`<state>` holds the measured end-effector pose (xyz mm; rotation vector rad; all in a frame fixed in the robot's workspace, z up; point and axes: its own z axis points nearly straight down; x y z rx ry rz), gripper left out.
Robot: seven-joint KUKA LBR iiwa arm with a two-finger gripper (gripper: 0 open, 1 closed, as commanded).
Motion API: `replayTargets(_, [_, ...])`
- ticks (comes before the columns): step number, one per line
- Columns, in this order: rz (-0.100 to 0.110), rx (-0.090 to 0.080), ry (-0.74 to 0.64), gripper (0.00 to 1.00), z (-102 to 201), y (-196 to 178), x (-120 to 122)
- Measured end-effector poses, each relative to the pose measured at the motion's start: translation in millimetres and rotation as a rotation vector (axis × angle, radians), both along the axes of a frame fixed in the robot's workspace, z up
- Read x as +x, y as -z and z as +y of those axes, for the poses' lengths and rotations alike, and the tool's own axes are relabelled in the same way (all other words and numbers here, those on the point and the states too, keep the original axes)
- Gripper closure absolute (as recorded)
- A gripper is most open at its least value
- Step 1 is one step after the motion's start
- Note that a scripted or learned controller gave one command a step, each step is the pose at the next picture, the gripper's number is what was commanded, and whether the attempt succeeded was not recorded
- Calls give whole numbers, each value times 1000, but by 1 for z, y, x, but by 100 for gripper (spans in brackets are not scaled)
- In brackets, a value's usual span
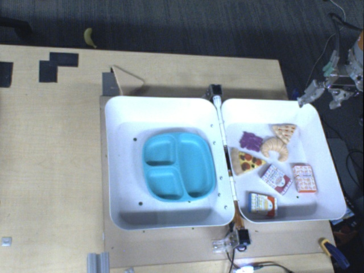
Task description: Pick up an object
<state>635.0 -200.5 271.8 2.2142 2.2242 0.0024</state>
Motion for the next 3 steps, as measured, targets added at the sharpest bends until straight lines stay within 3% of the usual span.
replayTargets(1, [4,2,2,0,-5,153,-43])
replayTargets(2, [-1,0,2,0,17,176,-96])
replayTargets(3, [-4,0,1,100,18,165,-94])
